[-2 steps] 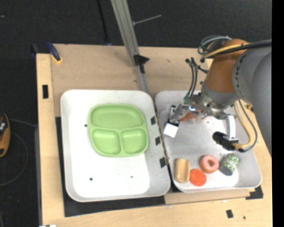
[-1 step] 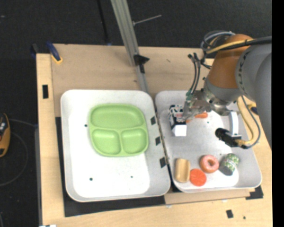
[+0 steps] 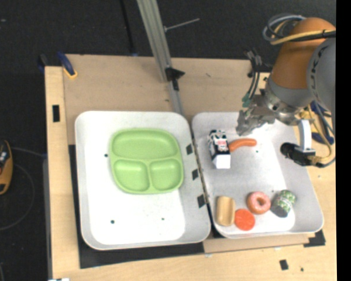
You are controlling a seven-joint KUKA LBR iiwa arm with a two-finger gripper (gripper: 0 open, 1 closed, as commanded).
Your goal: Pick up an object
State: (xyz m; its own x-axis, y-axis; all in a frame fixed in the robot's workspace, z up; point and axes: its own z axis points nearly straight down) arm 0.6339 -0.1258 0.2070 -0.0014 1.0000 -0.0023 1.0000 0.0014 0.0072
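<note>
Overhead, the gripper [image 3: 246, 123] hangs near the right bin's [image 3: 292, 174] back edge, just above a carrot [image 3: 243, 144]; finger state can't be told

No text can be read; the small carton [image 3: 219, 148] bears only blurred (black-and-white) markings.

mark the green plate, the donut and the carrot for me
green plate [image 3: 145, 143], camera view, top compartment.
donut [image 3: 258, 202], camera view, its pink ring.
carrot [image 3: 243, 144], camera view, mid-body.
</note>
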